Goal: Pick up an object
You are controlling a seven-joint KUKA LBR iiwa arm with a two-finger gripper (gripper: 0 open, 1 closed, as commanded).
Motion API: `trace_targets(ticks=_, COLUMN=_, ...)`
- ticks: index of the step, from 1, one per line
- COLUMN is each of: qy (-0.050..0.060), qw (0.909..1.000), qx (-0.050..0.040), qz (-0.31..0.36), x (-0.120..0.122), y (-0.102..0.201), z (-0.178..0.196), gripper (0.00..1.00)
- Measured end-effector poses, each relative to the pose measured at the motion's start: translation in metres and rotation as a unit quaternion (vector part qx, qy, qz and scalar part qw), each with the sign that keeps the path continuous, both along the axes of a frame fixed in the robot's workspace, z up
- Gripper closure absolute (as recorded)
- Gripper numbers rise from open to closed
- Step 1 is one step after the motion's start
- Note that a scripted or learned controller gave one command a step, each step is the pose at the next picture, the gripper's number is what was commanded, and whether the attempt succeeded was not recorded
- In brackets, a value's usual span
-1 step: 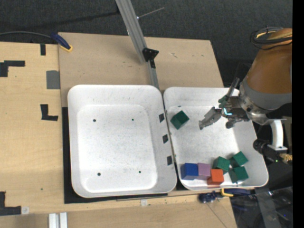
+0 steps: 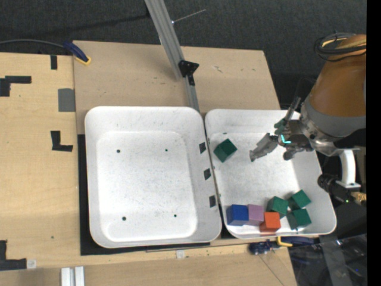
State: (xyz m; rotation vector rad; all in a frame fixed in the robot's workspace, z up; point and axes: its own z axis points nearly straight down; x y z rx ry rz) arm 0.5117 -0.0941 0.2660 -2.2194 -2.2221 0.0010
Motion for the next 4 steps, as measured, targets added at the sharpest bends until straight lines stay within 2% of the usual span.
trace_targets(ticks=3, qy=0.003, qw=1.0000, qx=0.0002, qz=0.000, x=-0.011, y=0.004, z=-0.134, gripper=0.00)
trace_targets(ticks=4, qy=0.002, qw=1.0000, qx=0.0006, qz=0.000, x=-0.010, y=0.005, z=-0.122, gripper=1.00)
